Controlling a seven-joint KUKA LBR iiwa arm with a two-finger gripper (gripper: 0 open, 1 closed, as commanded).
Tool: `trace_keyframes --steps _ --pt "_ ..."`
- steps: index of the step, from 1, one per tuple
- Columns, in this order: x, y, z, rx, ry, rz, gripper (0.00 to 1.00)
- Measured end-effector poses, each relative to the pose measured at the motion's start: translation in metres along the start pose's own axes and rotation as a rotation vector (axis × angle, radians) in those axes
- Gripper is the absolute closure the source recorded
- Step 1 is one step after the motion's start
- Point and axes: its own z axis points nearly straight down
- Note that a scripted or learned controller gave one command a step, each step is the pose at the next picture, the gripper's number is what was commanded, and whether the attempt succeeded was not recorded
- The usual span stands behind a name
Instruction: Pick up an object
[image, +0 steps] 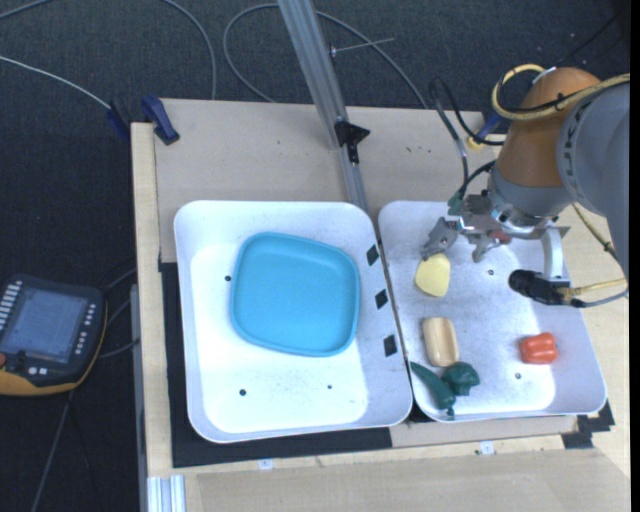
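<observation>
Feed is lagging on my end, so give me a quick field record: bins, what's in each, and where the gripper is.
left bin: blue plate
right bin: yellow piece, tan block, green toy, orange-red piece
gripper: over the right bin's far end, just above and right of the yellow piece
held: nothing visible between the fingers
fingers: spread apart
bench: grey pole slanting in at the far edge

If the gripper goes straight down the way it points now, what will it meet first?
Probably the bare floor of the right bin, just beside the yellow object. The gripper hangs above and to its right, though depth is unclear.
</observation>
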Motion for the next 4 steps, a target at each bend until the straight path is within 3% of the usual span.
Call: trace_keyframes --steps 1,2,4 --pt "0.000 -0.001 0.035 -0.002 0.000 -0.001 0.00" --pt "0.000 0.001 0.022 -0.007 0.000 -0.001 1.00" --pt "0.006 0.004 -0.092 -0.010 -0.001 -0.002 1.00"
